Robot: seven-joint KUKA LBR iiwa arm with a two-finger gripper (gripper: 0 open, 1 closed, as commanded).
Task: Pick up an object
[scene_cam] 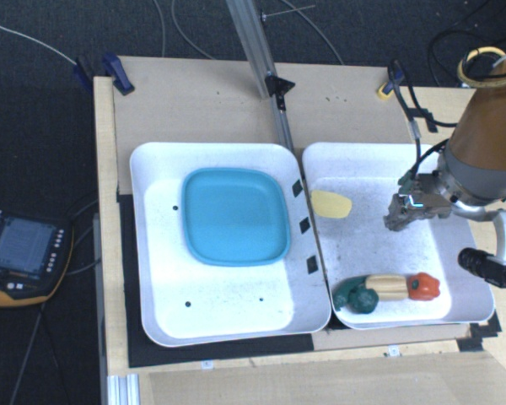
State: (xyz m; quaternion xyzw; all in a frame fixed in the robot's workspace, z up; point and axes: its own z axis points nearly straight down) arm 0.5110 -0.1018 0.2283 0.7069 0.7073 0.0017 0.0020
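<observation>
My tool (399, 215) hangs over the right bin (379, 160), its tips a dark blur, so I cannot tell how it stands. 1 yellow piece (331, 204) lies near the bin's left wall; a green, tan and red toy (388, 289) lies along the front wall.

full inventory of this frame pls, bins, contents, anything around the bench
bins: 2, white, side by side on the bench
plate: 1, blue, square, in left bin
yellow piece: 1, right bin, upper left part
green piece: 1, right bin, near front wall
tan block: 1, between green and red pieces
red piece: 1, right bin, front right
pendant: 1, dark with screen, on floor left of bench
clamps: 2 blue, bench back corners
arm: 1, grey with orange band, from right
pincer: 1, over right bin
</observation>
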